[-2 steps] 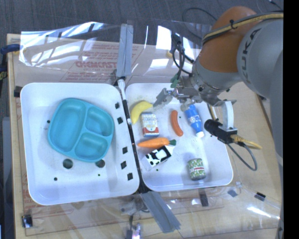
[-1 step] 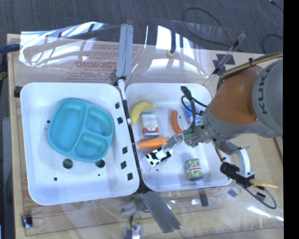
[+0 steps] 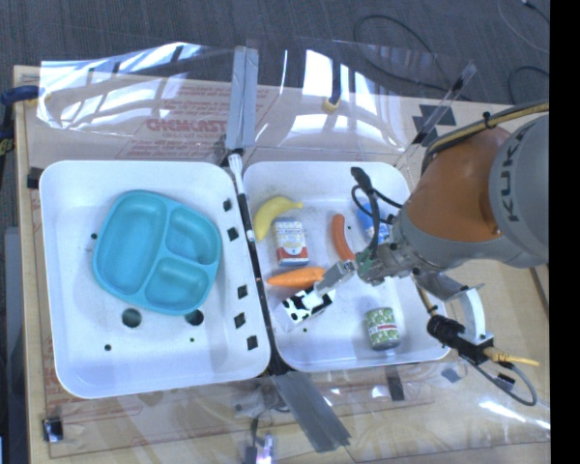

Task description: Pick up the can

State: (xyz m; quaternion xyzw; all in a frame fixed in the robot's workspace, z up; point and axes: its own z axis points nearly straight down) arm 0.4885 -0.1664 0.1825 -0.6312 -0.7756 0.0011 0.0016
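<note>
A small can with a red and white label [image 3: 290, 242] lies in the right bin [image 3: 406, 354], just below a banana [image 3: 274, 213]. A second small can or jar with a green label [image 3: 383, 327] stands near the bin's front right. My gripper [image 3: 340, 272] reaches in from the right and hovers between the two. It is right next to the tip of an orange carrot [image 3: 295, 278] and above a black-and-white cow-patterned item [image 3: 306, 304]. The red-labelled can is a little up and left of the gripper, and nothing shows as held.
A red sausage [image 3: 340, 235] lies just above the gripper, with a blue item [image 3: 369, 228] partly hidden behind the wrist cables. The left bin [image 3: 68, 356] holds a blue divided plate [image 3: 158, 251]. The arm's orange band [image 3: 454, 196] overhangs the right bin's right edge.
</note>
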